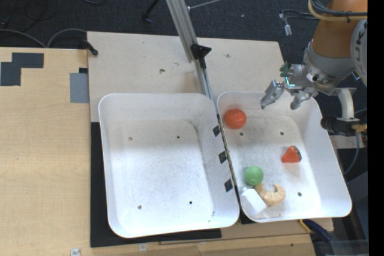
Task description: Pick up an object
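The gripper (283, 99) hangs over the far rim of the right bin (327, 156), near that bin's back right corner, its 2 fingers spread apart with nothing between them. Below it the bin floor lies open: the orange ball (234, 119) sits near the back left, close to the divider where the 2 bins meet, well apart from the fingers. The red strawberry-like piece (291, 155) rests toward the right wall, with bare floor on all sides of it. The green ball (254, 175) lies toward the front left, just beside a tan, curled pastry-like object (273, 194), and a white block (252, 201) is tucked against the front left corner, touching or nearly touching the pastry. These 3 crowd together, leaving little room between them and the front rim. The middle of the right bin and its front right corner are open. The left bin (120, 123) has its whole floor free. A slanted metal rail (180, 15) rises from the divider between the bins toward the back.
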`<state>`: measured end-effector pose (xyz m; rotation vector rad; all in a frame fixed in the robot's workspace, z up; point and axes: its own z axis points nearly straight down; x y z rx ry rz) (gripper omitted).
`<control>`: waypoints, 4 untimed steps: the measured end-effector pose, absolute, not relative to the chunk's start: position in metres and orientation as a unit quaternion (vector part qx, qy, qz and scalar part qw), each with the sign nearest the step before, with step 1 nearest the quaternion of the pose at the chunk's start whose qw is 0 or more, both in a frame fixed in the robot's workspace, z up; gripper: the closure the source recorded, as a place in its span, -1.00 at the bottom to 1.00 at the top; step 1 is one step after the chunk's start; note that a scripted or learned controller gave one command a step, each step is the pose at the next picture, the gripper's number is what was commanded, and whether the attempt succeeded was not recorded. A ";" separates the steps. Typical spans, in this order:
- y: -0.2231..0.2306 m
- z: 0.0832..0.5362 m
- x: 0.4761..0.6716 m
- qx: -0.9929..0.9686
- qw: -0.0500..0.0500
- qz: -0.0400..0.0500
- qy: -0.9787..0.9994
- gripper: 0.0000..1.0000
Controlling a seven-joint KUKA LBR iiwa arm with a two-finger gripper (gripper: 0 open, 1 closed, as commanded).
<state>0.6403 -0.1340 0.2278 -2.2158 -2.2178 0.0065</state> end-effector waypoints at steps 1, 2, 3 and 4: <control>-0.134 0.231 0.641 -0.706 0.001 0.001 -0.708 -1.00; -0.134 0.187 0.638 -0.707 0.002 0.002 -0.707 -1.00; -0.131 0.122 0.636 -0.707 0.004 0.003 -0.707 -1.00; -0.130 0.090 0.636 -0.708 0.001 0.001 -0.706 -1.00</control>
